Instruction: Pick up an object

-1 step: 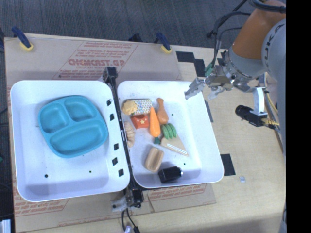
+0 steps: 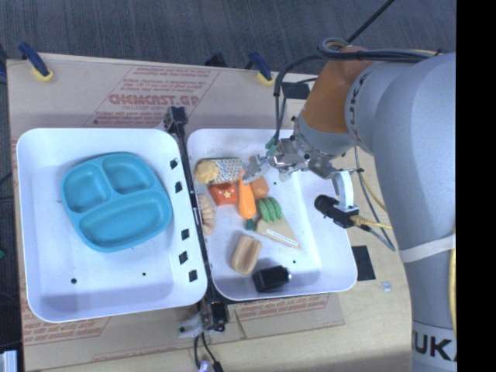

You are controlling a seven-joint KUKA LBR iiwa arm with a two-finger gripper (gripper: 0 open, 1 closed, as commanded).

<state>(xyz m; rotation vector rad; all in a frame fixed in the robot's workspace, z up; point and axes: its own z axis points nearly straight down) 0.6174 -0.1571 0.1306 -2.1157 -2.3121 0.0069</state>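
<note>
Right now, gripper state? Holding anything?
Gripper: over the right bin, just above the carrot; whether it is open or closed cannot be told, nor any hold.

Under my wrist, in the right white bin (image 2: 333, 266), lies a small orange carrot-shaped toy (image 2: 246, 200), pointing lengthwise, touching a red block (image 2: 224, 194)

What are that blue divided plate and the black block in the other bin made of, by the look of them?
The blue divided plate looks like moulded plastic: one even colour, rounded compartment walls and a soft sheen. The black block is harder to judge; its dark surface with a faint gloss and rounded corners suggests plastic or rubber. The bins themselves look like thin, smooth white plastic.
</note>
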